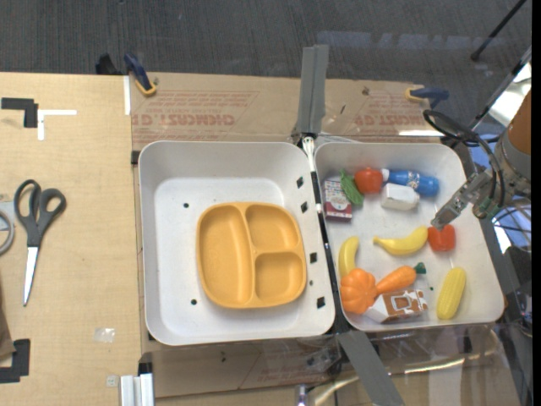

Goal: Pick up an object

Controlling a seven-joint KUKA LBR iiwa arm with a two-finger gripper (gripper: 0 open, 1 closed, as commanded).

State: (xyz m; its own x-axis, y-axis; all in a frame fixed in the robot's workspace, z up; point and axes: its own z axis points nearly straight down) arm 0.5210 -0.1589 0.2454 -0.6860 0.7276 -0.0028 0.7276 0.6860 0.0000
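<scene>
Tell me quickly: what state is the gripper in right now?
Gripper: cannot be told; its tip sits at the red tomato in the right bin.

Far to my gripper's [439,219] left, beyond both bins, the cardboard sheet [215,108] carries red print, upside down from this camera; it seems to read "CHEMCAST GP". A second red print sits closer. The small cartons' labels near me are too blurred to read.
</scene>
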